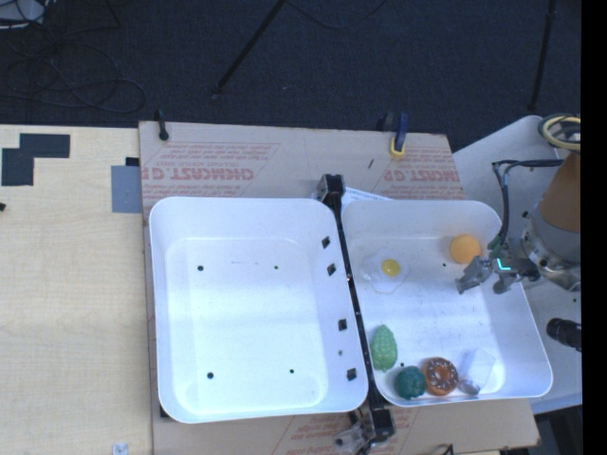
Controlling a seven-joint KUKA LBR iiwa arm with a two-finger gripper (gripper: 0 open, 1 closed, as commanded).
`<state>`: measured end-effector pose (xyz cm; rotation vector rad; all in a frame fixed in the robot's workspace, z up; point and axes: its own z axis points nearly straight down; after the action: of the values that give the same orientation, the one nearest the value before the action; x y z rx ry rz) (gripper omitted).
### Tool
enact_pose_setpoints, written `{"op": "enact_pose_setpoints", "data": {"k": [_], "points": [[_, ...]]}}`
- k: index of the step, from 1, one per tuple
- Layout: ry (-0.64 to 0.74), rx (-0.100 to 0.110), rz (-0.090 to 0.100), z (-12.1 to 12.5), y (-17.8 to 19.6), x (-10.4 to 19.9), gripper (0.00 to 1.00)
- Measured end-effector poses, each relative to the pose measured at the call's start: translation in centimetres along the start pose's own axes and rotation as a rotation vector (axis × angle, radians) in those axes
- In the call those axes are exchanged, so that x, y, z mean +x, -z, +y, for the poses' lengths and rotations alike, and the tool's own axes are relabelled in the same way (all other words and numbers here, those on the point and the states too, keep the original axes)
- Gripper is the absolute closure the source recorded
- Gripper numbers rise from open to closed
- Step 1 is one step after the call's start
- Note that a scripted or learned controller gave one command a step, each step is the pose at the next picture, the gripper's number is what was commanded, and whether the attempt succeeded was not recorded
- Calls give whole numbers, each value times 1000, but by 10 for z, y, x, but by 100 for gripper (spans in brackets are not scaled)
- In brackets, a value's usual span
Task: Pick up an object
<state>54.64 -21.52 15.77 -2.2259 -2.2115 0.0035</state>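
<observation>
The jaws (pixel 485 277) are hanging spread and holding nothing over the right bin's (pixel 520 349) right edge, beside the orange ball (pixel 465 248)

The gripper (pixel 486 278) hangs over the right bin (pixel 517 354) near an orange ball (pixel 465 248); a yellow ball (pixel 390 268), green toy (pixel 383 347) and donut (pixel 439 375) lie apart
</observation>
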Motion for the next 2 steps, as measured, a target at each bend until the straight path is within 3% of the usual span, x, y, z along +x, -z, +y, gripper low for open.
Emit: {"op": "enact_pose_setpoints", "data": {"k": [1, 2], "points": [[6, -2, 0, -23, -73, 3, 0], [8, -20, -7, -24, 106, 0, 0]]}}
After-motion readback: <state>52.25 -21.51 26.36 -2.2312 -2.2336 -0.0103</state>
